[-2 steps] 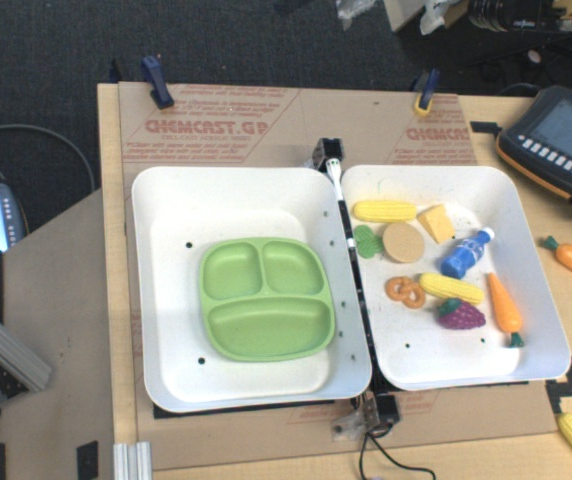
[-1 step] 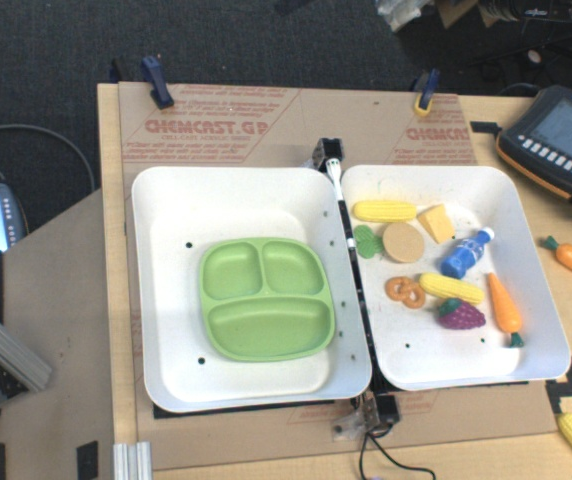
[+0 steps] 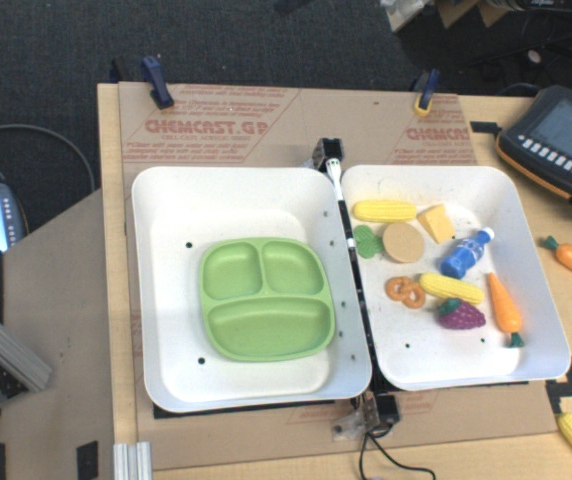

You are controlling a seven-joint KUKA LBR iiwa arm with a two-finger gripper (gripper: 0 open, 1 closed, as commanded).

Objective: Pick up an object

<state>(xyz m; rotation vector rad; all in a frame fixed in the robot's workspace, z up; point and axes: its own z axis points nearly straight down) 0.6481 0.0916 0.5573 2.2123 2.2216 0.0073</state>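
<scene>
Toys (image 3: 436, 263) in rt bin (image 3: 536, 353), green tray (image 3: 265, 299) lt.

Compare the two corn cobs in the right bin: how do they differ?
The upper corn cob lies nearly level at the bin's far side; the lower corn cob lies lower and slants down to the right. The upper one touches nothing but the bin floor; the lower one is wedged between the pretzel and purple grapes. Both are yellow and similar in size.
</scene>
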